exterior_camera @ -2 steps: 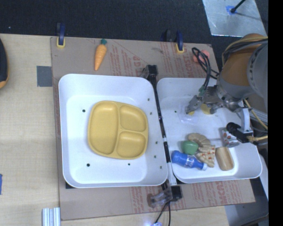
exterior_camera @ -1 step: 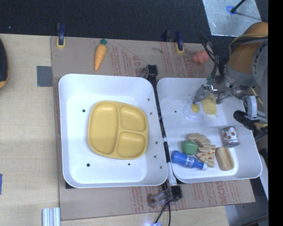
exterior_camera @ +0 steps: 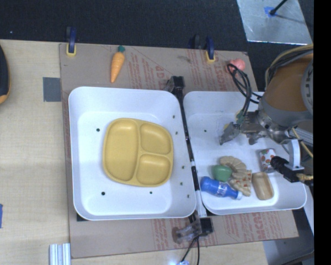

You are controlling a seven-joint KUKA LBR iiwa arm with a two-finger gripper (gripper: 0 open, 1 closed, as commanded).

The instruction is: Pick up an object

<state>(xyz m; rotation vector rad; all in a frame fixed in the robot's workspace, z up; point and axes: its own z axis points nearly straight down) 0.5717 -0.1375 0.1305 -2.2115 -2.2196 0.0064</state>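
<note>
Clutter sits in the lower right of the camera view, along the bottom edge of the right bin (exterior_camera: 209, 106): a blue bottle (exterior_camera: 219, 187) lying on its side, a green piece (exterior_camera: 223, 173) just above it, a tan ridged item (exterior_camera: 232, 162), a bread-like loaf (exterior_camera: 262, 185) and a small can (exterior_camera: 266, 159) toward the right wall. Packed so close, they touch or nearly touch — probably why the arm comes at them from above rather than from the side. The gripper (exterior_camera: 235, 132) hangs above them, in the middle of that bin, over bare white floor and apart from every object; whether the jaws are wide or narrow I cannot tell, and nothing is seen between them. The left bin (exterior_camera: 83, 148) holds a yellow divided plate (exterior_camera: 138, 150) at frame centre. A toy carrot (exterior_camera: 117, 64) lies on the tabletop's mat at upper left, outside both bins — likely out of play.
</note>
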